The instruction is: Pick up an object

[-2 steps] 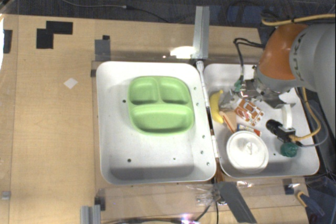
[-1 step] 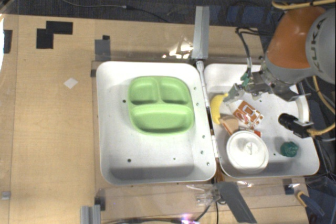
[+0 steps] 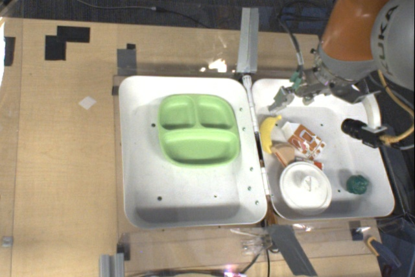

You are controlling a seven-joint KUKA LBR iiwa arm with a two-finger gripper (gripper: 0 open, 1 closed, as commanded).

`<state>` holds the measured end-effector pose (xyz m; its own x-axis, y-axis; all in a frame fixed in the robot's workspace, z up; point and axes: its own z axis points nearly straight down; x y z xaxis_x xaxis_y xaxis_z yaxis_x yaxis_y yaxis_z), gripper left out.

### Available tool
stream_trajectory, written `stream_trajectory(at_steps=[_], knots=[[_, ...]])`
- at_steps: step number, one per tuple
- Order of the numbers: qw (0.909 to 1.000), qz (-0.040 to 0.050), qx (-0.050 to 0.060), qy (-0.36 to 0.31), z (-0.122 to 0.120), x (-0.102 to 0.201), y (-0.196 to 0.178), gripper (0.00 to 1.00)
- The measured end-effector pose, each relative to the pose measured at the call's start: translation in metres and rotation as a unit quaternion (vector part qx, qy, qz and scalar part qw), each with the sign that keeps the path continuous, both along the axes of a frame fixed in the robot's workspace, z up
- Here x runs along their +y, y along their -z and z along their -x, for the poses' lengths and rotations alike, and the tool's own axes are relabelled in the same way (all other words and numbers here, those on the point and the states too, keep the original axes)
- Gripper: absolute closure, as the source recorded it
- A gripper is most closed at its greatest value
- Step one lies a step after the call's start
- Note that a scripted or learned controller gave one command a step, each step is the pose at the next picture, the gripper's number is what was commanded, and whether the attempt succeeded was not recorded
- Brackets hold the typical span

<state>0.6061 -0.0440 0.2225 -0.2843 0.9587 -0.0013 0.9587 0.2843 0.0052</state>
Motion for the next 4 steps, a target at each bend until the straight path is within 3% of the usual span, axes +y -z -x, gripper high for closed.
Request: stream_trajectory(at_steps=[1, 2, 3, 4], knots=[[0.9942, 0.0004, 0.001, -0.108, 0.058, 0.025, 0.038, 0.00], [0.9961, 0.0008, 0.000, -0.088, 0.022, -0.018, 0.037, 0.00], [0.9966, 0.0046, -0.020, -0.080, 0.049, -0.043, 0.107, 0.00], [0.9989, 0.0042, -0.022, -0.041, 0.023, -0.051, 0.114, 0.00]])
